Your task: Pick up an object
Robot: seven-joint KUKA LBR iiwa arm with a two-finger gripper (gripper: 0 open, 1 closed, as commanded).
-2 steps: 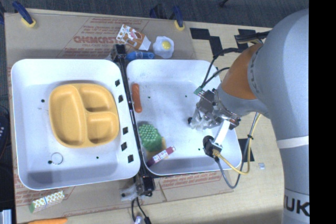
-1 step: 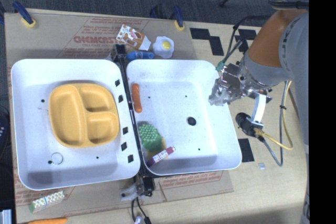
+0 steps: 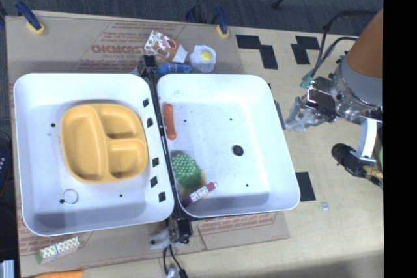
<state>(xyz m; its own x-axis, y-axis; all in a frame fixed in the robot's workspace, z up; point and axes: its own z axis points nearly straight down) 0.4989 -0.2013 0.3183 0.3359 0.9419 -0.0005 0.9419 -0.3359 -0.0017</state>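
Cardboard-lined bench (image 3: 130, 42) bore two glossy white bins; a moulded yellow tray (image 3: 104, 140) filled the left bin (image 3: 32, 205). The gripper (image 3: 301, 115) hung beyond the right bin's (image 3: 260, 101) right edge, its grip unreadable.

Left of the end effector (image 3: 301, 115), two white bins (image 3: 260, 91). One holds a yellow tray (image 3: 104, 140). The other holds an orange carrot (image 3: 169, 122) and a green knobbly ball (image 3: 185, 167).

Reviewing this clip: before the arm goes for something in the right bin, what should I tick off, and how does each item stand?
1. Targets present in right bin: ok; orange carrot, green ball, small tube.
2. Targets unobstructed from above: ok.
3. Targets away from walls: not ok; all hug the left wall.
4. Gripper over bin: not ok; outside right rim.
5. Gripper carrying nothing: cannot tell.
6. Yellow tray out of the way: ok; left bin.
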